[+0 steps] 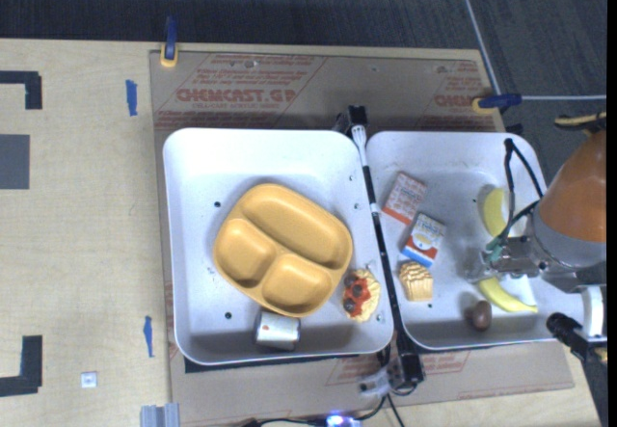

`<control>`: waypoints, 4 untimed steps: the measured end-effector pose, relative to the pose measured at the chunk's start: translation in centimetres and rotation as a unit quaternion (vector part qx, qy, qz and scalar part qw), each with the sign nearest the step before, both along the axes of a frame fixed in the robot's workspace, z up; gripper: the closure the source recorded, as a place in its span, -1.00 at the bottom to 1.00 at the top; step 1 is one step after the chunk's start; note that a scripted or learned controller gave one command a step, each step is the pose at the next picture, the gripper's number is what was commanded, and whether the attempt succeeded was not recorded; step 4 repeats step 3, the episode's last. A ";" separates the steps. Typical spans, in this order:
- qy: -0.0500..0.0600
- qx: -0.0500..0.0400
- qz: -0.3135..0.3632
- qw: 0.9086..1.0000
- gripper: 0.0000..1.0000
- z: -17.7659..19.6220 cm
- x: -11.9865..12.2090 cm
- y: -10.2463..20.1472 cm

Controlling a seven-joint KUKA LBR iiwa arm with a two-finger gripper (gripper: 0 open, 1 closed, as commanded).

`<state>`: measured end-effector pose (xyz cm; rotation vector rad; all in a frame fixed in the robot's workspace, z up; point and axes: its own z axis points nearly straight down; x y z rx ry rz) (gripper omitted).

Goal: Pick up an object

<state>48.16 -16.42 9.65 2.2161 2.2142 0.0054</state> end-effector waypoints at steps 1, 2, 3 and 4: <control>0.003 0.002 0.001 1.000 1.00 9.1 -0.1 8.2; 0.003 0.002 0.001 1.000 1.00 8.8 2.2 19.4; 0.001 0.002 0.001 1.000 1.00 9.8 2.3 19.4; 0.001 0.002 0.001 1.000 1.00 9.8 2.3 19.4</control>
